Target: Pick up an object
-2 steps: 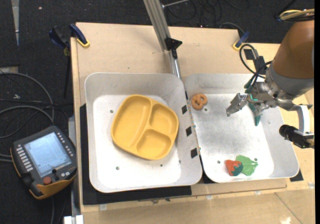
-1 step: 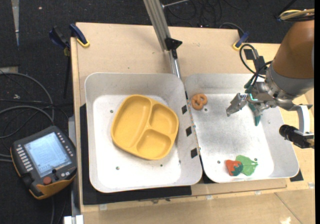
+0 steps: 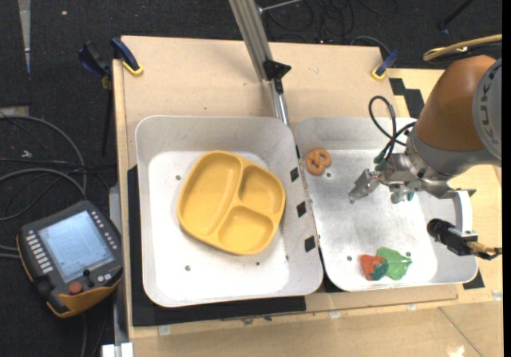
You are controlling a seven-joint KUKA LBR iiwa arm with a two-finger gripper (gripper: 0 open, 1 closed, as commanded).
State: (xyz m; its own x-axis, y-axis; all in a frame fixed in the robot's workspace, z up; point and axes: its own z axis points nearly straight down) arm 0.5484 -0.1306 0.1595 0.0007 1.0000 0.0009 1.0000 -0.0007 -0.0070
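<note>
Gripper (image 3: 369, 185) hovers over bare right bin (image 3: 351, 243) floor; jaw state unclear. Pretzel (image 3: 318, 161) sits beyond it by the dividing edge; red-green toy (image 3: 386, 264) lies nearer.

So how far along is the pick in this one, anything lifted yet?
Nothing looks picked yet. The tool hangs over the bare middle of the right bin with nothing visible between its fingers. The pretzel lies at the bin's far left corner, and the red and green toy sits near its front edge. The yellow divided plate rests in the left bin. The whole grasp and lift remain.
</note>
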